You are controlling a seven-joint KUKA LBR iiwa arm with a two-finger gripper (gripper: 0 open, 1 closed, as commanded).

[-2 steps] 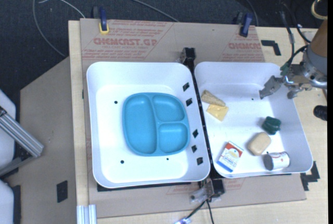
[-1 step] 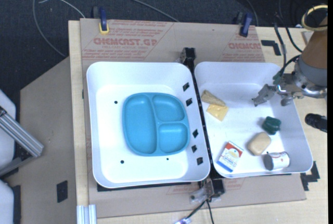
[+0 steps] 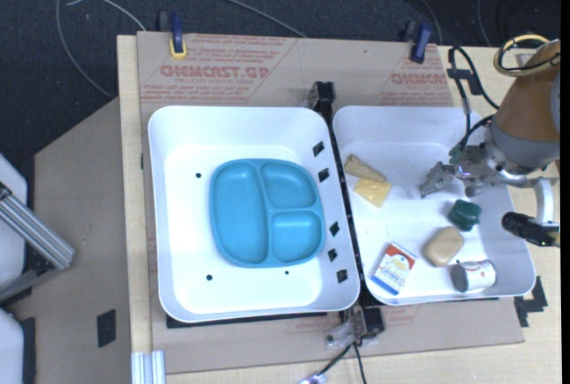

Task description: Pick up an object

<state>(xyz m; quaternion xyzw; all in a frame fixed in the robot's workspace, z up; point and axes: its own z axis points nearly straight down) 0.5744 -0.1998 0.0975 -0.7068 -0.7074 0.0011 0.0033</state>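
Note:
The right bin (image 3: 401, 119) holds several loose objects. Two tan wedge-shaped pieces (image 3: 367, 180) lie near its left wall. A small dark green object (image 3: 464, 214) sits mid-right, with a tan rounded lump (image 3: 443, 246) just below it. A red, white and blue small box (image 3: 393, 268) lies at the front, and a white and grey cylinder (image 3: 473, 275) at the front right. My gripper (image 3: 448, 185) hangs over the bin just above the green object, open, with nothing between its fingers.
The left bin (image 3: 169, 195) bears a blue divided plate (image 3: 266, 211). A black hinge strip (image 3: 331, 186) runs between the two bins. The grey and orange arm (image 3: 527, 119) comes in over the right bin's right wall. Cables lie beyond the bench.

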